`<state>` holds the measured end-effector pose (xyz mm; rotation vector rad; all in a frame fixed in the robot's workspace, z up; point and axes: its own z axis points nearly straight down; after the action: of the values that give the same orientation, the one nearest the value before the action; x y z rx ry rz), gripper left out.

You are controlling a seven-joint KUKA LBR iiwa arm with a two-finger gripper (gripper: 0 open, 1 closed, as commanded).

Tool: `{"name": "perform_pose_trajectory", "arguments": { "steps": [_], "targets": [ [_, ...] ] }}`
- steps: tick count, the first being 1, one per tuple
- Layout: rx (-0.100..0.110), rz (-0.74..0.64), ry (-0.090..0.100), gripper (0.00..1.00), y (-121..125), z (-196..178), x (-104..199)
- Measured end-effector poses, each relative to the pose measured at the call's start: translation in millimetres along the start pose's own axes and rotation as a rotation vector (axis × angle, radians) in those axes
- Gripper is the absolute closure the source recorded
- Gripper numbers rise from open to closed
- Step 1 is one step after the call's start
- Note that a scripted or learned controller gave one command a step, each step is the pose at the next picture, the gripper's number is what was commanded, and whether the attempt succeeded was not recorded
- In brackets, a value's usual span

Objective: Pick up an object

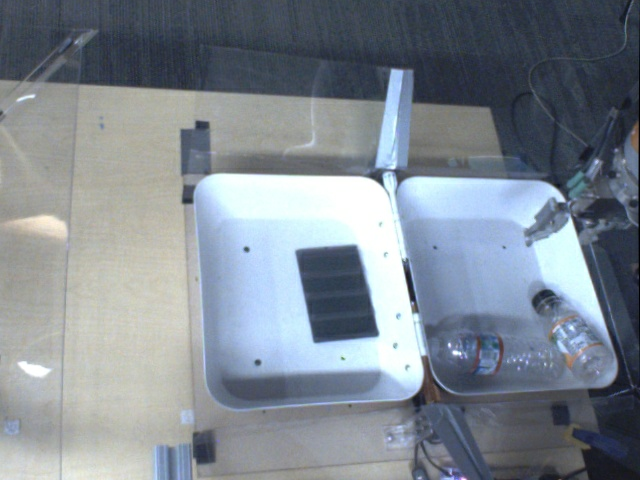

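Two clear plastic bottles (500, 353) (572, 336) lay along the right bin's (470, 218) near edge; one black ridged pad (336, 292) sat mid-left bin (230, 268). Gripper (556, 218) hovered at the right bin's far right corner, grip state unclear.

Wooden bench (110, 298), dark carpet (250, 8)

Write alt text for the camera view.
Two white bins sit side by side: the left bin holds a black ribbed pad, the right bin two clear plastic bottles. The gripper hangs over its far right corner.
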<state>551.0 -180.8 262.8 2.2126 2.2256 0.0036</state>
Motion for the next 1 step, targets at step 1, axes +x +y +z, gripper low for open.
{"name": "perform_pose_trajectory", "arguments": {
  "steps": [1],
  "targets": [
    [0.000,-0.042,0.000,0.00,-42.8,96.6,-24.3]
  ]
}}
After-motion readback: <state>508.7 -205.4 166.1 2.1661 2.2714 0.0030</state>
